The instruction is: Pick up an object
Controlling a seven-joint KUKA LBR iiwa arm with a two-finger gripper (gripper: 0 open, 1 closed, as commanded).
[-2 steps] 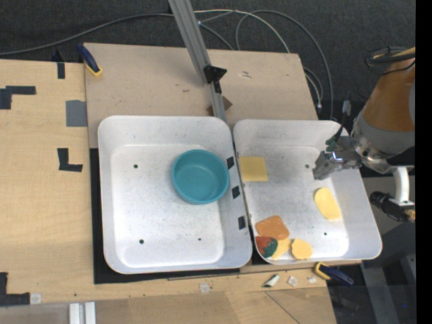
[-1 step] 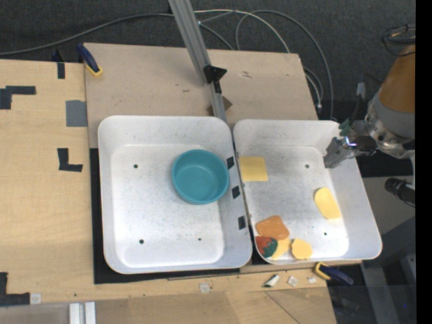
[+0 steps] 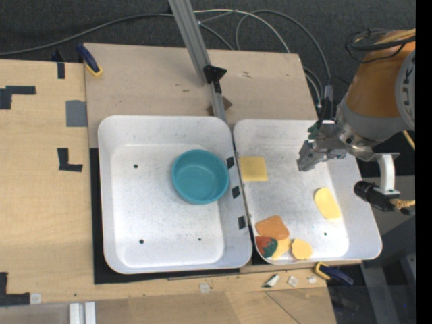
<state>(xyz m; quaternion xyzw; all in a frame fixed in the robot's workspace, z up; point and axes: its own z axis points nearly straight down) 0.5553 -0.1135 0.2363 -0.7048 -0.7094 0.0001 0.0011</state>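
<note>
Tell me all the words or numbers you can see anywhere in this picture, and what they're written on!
None: no word, number or label can be read.
The blue bowl, the yellow square and the other small pieces in the right bin are plain.
The black marks on the bench are tape shapes, not letters.
The little white tags at the front edge are too small to read.
</note>
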